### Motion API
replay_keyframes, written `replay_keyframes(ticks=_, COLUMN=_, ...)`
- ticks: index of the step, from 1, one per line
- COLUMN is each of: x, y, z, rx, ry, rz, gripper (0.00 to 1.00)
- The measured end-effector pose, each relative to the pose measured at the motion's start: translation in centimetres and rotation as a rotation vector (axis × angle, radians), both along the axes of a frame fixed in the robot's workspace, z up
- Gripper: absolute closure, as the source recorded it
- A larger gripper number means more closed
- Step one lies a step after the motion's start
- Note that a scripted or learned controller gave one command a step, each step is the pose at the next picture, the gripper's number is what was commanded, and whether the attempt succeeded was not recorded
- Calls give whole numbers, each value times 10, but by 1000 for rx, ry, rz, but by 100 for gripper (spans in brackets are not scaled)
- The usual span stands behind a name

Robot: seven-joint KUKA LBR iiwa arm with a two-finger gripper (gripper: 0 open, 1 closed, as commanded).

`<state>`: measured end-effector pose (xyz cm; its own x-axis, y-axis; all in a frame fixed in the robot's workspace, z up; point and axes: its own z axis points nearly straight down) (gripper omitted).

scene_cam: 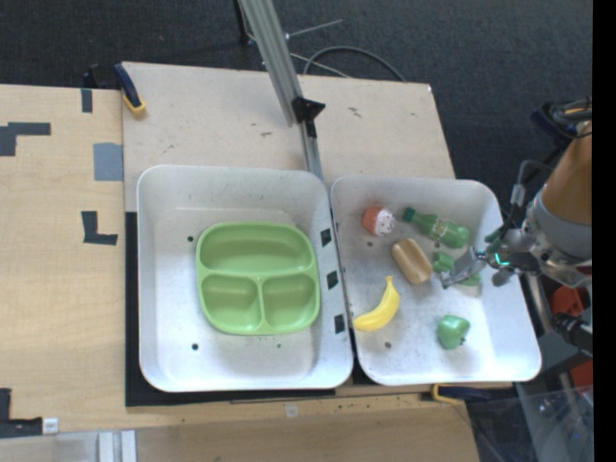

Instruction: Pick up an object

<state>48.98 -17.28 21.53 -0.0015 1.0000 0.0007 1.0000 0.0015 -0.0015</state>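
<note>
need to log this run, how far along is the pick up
Nothing looks picked yet: the banana, hot dog, green pepper and green bottle all lie in the right bin. In hand: the pincer sits low at that bin's right side, near the bottle. Left: grasping and lifting an object.

light: bright, even, from above | shadows: soft, short, under the banana (pixel 378 308) | glare: mild on the white bins (pixel 236 186) | focus: slightly soft throughout, coarse grain, arm (pixel 568 210) blurred at right

No legible text or labels anywhere.
</note>
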Motion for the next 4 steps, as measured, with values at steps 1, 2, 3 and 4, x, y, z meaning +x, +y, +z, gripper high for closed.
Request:
replay_keyframes(ticks=1, x=4, y=2, z=-63, rx=1, ry=6, rz=0, gripper=0)
replay_keyframes(ticks=2, x=9, y=-5, z=-119, rx=1, ry=6, rz=-1, gripper=0)
replay_keyframes(ticks=3, x=9, y=-5, z=-126, rx=-1, ry=0, rz=0, gripper=0)
replay_keyframes(ticks=4, x=9, y=-4, z=-116, rx=0, ry=0, rz=0, gripper=100)
